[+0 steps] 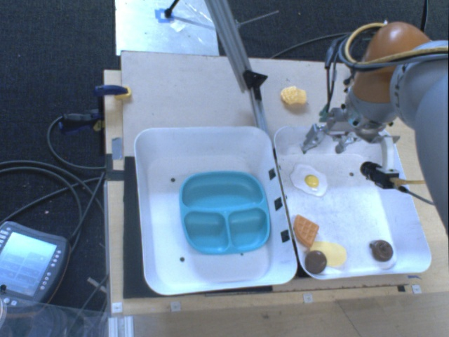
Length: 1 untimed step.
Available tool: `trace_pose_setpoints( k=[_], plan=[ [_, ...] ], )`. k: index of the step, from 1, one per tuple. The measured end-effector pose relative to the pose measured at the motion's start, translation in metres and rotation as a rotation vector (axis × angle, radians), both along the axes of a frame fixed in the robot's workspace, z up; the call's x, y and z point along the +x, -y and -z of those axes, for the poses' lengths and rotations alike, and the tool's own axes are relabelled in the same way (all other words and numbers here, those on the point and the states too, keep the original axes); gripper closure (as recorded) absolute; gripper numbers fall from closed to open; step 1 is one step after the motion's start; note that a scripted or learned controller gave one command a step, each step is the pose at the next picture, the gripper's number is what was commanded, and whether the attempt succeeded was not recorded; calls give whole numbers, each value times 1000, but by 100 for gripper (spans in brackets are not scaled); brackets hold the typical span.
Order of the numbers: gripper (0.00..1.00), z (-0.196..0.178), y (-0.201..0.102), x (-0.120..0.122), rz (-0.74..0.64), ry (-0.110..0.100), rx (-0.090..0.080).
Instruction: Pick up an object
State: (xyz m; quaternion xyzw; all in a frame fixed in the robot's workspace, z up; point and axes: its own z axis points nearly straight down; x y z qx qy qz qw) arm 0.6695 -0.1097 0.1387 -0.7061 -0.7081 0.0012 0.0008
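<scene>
My gripper (325, 142) hangs over the far edge of the right bin (414, 241), its fingers spread apart with nothing between them. A fried egg toy (309, 180) lies on the bin floor just in front of the gripper. Along the bin's near side lie a waffle piece (305, 229), a pale yellow disc (332, 253), a dark brown round piece (315, 262) and a small brown donut (382, 250).
The left bin (160, 209) holds a blue divided tray (225, 211). A yellow lumpy toy (294, 95) lies on the bench behind the right bin. A slanted metal pole (235, 44) crosses above the gap between the bins.
</scene>
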Motion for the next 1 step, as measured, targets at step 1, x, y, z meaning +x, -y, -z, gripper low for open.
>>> trace_pose_setpoints(
  k=[1],
  plan=[
    [100,-15,0,2,-1,8,-1]
  ],
)
